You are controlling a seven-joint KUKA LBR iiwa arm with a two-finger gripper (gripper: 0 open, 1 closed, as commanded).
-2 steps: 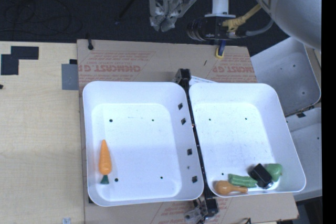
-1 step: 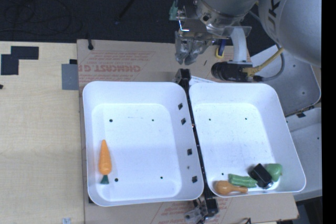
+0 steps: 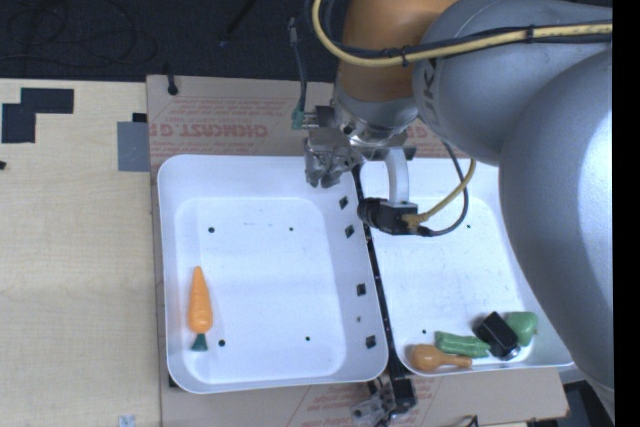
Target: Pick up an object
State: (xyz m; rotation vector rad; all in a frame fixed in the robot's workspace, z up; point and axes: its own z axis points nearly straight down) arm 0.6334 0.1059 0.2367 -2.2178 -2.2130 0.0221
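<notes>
Orange plastic carrot [image 3: 200, 301] lies far below-left of the claw [image 3: 325, 172], whose state cannot be determined; a descent here risks striking the bin divider [image 3: 366, 265].

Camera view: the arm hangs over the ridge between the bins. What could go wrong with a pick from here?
The gripper may come down on the ridge itself. The carrot hugs the left bin's wall, leaving little finger room. The black block and green pieces crowd the right bin's corner, so a grab may slip.
</notes>
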